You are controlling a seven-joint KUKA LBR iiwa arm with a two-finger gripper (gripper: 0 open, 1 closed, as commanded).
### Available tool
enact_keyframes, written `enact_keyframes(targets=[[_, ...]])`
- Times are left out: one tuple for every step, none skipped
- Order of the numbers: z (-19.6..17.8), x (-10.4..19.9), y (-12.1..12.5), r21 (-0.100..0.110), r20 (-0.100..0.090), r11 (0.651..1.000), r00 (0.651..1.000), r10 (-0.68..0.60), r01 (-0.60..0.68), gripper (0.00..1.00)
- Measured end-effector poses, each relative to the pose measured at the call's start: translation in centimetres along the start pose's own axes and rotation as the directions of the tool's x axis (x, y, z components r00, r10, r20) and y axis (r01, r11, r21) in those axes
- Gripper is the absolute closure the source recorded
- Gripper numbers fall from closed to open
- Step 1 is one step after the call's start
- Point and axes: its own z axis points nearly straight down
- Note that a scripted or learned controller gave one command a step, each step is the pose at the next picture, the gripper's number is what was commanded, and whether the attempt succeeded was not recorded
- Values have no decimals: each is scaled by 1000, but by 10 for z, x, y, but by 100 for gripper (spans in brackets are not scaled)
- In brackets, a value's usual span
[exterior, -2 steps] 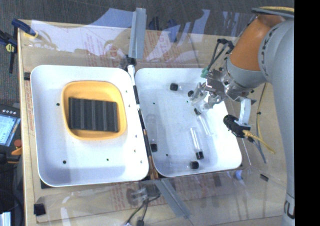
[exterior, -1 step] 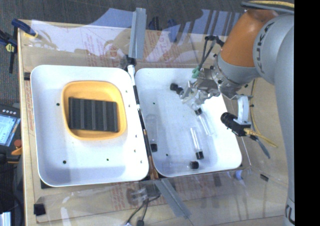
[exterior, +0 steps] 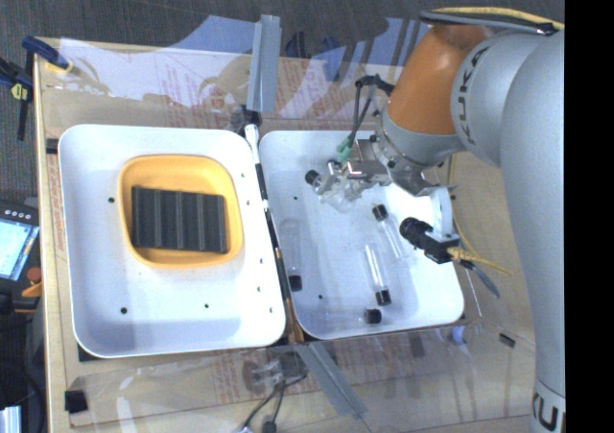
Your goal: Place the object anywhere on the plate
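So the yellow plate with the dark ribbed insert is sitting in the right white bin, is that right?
Not quite. In the camera view the yellow plate with the dark ribbed insert sits in the left white bin, not the right one.

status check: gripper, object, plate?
Gripper low in right bin, among clear tubes; nothing visibly held. Yellow plate in left bin, dark ridged block on it. Path across looks open.

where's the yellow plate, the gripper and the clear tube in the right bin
yellow plate [exterior: 178, 172]: camera view, upper rim
gripper [exterior: 342, 175]: camera view, at its tip
clear tube [exterior: 375, 273]: camera view, mid-length of its body
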Motion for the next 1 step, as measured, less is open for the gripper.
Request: enact_keyframes(targets=[[-14,34,17,-3,3,973,973,-231,231,100]])
